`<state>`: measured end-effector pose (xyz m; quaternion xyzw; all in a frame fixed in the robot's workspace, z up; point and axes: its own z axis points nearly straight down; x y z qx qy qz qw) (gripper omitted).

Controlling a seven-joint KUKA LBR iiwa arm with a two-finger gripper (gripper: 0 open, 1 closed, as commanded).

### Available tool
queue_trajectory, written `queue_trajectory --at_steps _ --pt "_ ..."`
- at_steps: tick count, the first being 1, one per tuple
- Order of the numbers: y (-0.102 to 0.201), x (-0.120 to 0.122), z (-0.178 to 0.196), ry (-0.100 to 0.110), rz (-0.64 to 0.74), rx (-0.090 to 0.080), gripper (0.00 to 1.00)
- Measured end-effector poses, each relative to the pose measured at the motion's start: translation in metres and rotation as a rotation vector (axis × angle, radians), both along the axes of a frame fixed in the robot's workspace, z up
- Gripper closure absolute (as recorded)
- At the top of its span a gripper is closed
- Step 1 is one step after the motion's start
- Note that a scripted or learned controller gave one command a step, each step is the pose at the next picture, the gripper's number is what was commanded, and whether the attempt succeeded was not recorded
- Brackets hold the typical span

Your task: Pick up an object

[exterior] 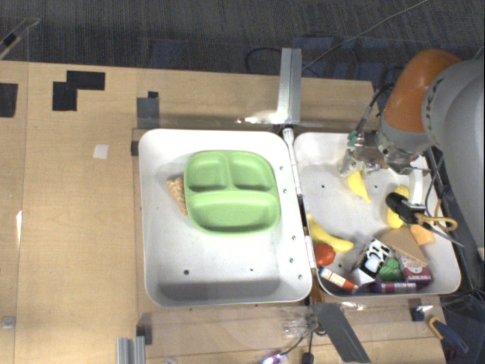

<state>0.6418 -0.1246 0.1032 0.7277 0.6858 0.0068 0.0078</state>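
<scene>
My gripper (358,162) hangs over the back of the right bin (327,156), reaching in from the right. A small yellow piece (358,186) lies directly under its tip, either touching it or just below; I cannot tell which. A banana (330,238) lies by the bin's left wall, with a red round thing (325,255) in front of it. In the front corner, a red-and-white marker (339,280), a black-and-white box (372,258), a green thing (389,268), a purple marker (400,285) and a tan wedge (402,243) are piled together.
The left bin (220,275) holds a green divided plate (230,190) with a brown speckled thing (176,193) poking out from under its left edge. A metal divider post (291,82) stands behind the gap between the two bins. The arm's grey body fills the right side.
</scene>
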Motion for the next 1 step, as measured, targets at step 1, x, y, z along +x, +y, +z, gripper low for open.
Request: queue_trajectory --at_steps 1 --pt "0.0582 -0.0092 0.1176 0.013 0.037 0.001 1.0"
